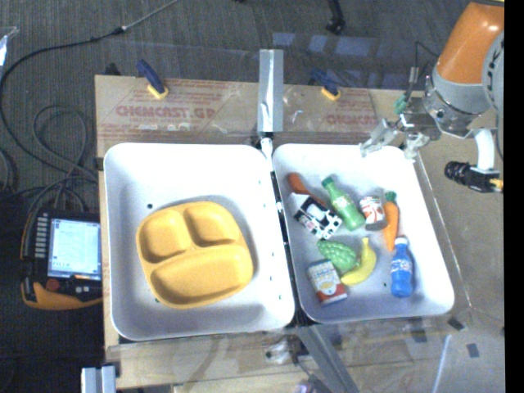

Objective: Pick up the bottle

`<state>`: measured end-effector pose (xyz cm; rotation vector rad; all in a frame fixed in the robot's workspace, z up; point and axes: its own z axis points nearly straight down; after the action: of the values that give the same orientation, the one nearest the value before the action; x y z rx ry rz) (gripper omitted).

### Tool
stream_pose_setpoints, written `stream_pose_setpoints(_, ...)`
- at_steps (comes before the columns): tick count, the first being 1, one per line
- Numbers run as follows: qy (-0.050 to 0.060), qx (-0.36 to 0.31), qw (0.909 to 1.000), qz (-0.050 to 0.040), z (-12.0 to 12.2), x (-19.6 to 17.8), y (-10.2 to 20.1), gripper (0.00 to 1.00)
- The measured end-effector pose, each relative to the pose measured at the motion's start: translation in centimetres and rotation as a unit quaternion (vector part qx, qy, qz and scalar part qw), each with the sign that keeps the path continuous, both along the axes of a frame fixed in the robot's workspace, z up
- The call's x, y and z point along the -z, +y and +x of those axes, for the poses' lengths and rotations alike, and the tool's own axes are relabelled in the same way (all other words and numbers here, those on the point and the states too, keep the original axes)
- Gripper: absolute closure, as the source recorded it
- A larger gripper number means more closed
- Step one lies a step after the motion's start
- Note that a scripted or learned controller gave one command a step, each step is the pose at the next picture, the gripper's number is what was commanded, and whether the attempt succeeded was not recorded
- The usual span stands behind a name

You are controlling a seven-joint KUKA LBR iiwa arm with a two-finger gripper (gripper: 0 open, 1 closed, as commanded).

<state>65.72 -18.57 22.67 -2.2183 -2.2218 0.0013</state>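
Two bottles lie in the right bin [426,219]. A green bottle [342,203] with a red cap is tilted near the bin's middle. A blue bottle [400,268] with a red cap lies near the front right wall. My gripper [393,142] hangs over the bin's back right rim, up and to the right of the green bottle and clear of both. Its fingers [372,145] stand apart, open, with nothing between them.
Around the bottles lie a carrot [391,216], a small red-and-white can [372,210], a black-and-white toy [314,217], a banana [366,265], a bumpy green fruit [339,255] and another can [325,282]. A yellow divided plate [194,250] sits in the left bin [123,219].
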Motion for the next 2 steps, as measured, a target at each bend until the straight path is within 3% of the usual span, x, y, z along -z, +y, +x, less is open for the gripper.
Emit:
stream_pose_setpoints(1, -0.001, -0.069, 0.9976, -0.0018, 1.06, 13.27, 4.84, 0.00)
stream_pose_setpoints(2, -0.001, -0.070, 0.9976, -0.0027, 1.05, 12.39, 4.87, 1.00)
